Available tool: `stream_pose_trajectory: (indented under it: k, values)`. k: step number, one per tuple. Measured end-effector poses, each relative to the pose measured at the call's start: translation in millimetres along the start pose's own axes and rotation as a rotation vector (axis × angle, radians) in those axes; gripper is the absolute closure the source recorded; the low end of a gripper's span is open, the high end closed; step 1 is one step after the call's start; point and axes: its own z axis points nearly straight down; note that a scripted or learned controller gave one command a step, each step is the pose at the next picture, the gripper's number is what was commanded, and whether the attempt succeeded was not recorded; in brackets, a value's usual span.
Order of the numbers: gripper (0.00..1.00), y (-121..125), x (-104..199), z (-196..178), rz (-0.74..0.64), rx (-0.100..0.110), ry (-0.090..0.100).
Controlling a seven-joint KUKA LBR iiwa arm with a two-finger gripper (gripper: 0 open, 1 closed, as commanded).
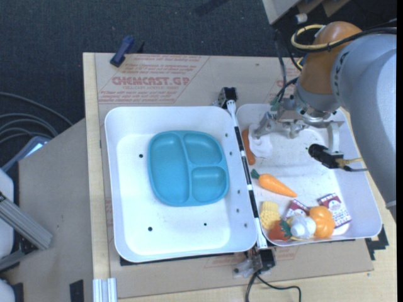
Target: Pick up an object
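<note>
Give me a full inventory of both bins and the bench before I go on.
left bin: 1, white, left on the bench
plate: 1, blue, three compartments, middle of left bin
right bin: 1, white, beside the left bin
carrot: 1, orange with green top, middle of right bin
orange piece: 1, against right bin's left wall, kind unclear
corn: 1, yellow, right bin's near-left corner
toy pile: several, red, white, orange, right bin's near edge
packet: 1, red and white, beside the pile
clip: 1, blue, bench's far-left corner
arm: 1, grey, orange band, over right bin
gripper: 1, at right bin's far end
</note>
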Motion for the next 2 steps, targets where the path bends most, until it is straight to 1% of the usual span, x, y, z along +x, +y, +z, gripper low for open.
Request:
stream_pose_trajectory:
  k: [1,2]
  values:
    - [0.0,-36,13,0,0.003,-0.012,-0.001]
    - [0.0,-70,-14,1,0.002,-0.009,0.0]
